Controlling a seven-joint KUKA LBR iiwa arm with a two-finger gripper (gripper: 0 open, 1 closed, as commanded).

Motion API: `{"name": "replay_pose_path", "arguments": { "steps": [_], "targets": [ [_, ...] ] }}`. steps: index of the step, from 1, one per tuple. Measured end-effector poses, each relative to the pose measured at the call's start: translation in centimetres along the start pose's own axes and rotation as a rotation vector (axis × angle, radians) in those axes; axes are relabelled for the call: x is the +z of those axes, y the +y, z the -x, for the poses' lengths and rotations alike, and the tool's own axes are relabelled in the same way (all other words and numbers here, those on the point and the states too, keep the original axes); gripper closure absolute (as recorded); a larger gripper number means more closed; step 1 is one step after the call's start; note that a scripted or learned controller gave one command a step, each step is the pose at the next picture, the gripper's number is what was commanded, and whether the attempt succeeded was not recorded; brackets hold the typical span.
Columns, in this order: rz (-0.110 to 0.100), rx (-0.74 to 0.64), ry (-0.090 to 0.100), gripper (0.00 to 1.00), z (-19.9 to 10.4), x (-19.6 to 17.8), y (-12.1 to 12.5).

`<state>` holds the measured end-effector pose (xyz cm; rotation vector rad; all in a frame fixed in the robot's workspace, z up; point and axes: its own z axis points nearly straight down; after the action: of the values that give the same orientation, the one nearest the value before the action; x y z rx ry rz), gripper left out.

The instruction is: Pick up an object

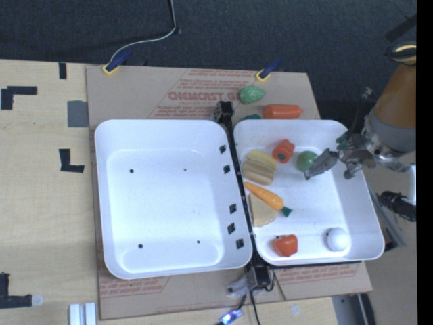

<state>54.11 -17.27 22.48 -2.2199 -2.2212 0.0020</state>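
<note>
**Ana:** Over the right-hand white bin [352,202], the pincer [333,162] hangs at the end of the grey arm [396,124], near the bin's upper right part. One dark finger [318,166] slants down to the left, with its tip just beside the small round green toy [307,160]. Whether the pincer is apart or together, I cannot tell from this slant, and nothing shows between its fingers.

**Ben:** So which thing would you go for?

**Ana:** The green one is nearest. It lies in the upper half of that bin, close beside the red-orange pepper-shaped toy [284,150]. It looks like hard, light plastic, smooth and rounded, so I judge it apt to slip or roll away if squeezed off-centre. Take it across its widest middle, from above.

**Ben:** And the rest?

**Ana:** The long orange carrot-shaped toy [265,197] lies slanted against the tan bread-like wedge [262,214]; grasped across its narrow body it should hold well. The white ball [336,237] sits near the lower right corner, close to the wall, awkward for the fingers. The left-hand white bin [115,154] on the tabletop [40,181] holds none of these toys.
</note>
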Motion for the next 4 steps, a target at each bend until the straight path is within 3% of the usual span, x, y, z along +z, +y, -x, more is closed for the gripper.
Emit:
{"name": "replay_pose_path", "arguments": {
  "steps": [1, 2, 3, 4],
  "targets": [
    [0.003, -0.009, 0.001, 0.00, -5.9, 10.9, 11.1],
    [0.000, -0.003, 0.000, 1.00, -5.5, 9.4, 10.8],
    [0.002, 0.003, -0.003, 1.00, 1.5, 10.7, 12.7],
    [-0.001, -0.005, 0.001, 1.00, -4.9, 14.2, 12.7]
  ]
}}
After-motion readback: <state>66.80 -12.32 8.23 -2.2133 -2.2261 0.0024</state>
